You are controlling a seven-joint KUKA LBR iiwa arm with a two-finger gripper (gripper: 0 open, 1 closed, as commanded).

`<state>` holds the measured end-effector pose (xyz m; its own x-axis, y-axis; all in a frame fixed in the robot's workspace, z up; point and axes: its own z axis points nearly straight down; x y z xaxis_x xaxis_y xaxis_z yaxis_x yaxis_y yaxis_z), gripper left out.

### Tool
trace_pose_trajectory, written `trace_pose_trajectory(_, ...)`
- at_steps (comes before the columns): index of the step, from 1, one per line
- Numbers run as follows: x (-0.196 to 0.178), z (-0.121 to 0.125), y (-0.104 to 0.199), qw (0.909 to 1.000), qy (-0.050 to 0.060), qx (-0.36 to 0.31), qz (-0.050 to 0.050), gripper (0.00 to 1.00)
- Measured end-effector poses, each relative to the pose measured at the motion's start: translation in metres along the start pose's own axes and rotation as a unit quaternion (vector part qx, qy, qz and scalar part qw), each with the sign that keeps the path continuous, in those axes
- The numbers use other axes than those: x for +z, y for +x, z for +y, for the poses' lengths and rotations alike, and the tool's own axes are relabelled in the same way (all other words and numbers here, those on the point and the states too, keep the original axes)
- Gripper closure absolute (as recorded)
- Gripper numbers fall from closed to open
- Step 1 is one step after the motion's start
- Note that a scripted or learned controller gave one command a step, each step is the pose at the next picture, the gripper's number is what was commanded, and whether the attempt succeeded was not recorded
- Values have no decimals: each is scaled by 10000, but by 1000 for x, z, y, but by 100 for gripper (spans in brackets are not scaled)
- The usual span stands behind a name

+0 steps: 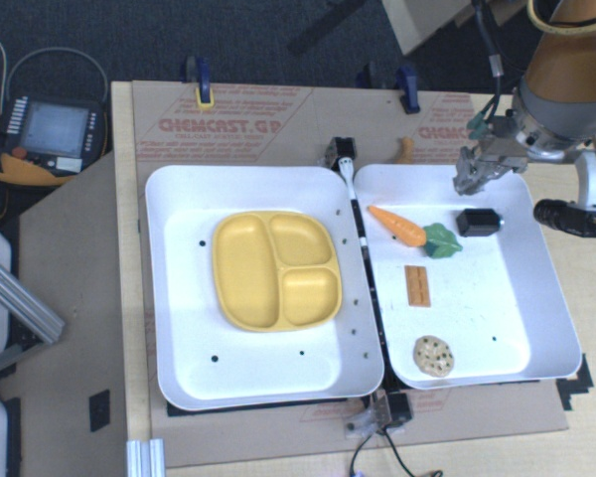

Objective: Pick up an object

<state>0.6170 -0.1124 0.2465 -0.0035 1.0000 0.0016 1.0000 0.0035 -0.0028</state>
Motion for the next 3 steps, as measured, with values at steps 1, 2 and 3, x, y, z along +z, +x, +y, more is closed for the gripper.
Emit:
trace_pose_trajectory(1,-3,-16,58,10000,2,-3,1,100)
trace_pose_trajectory(2,-4,-32,103,10000,3,-3,-1,100)
trace_pose_trajectory(3,18,-41,150,10000,11,-8,1,100)
